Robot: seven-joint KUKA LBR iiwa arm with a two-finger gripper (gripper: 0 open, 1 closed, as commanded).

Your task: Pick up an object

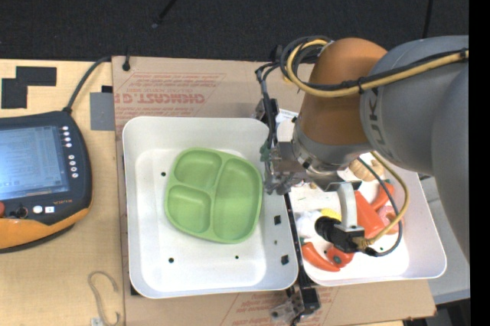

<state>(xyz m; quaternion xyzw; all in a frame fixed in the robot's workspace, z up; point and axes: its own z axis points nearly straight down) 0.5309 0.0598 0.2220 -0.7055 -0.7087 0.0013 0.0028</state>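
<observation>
Gripper at the bins' divide — jaw state hidden by the wrist — pale-green compartmented plastic plate just leftward, orange toys rightward.

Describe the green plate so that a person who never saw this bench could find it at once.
Start at the two white bins and take the left bin, the one nearer the grey touchscreen pendant. The green plate lies flat on its floor. It is pale green with three moulded compartments, unlike the orange and yellow items crowded in the right bin.
</observation>
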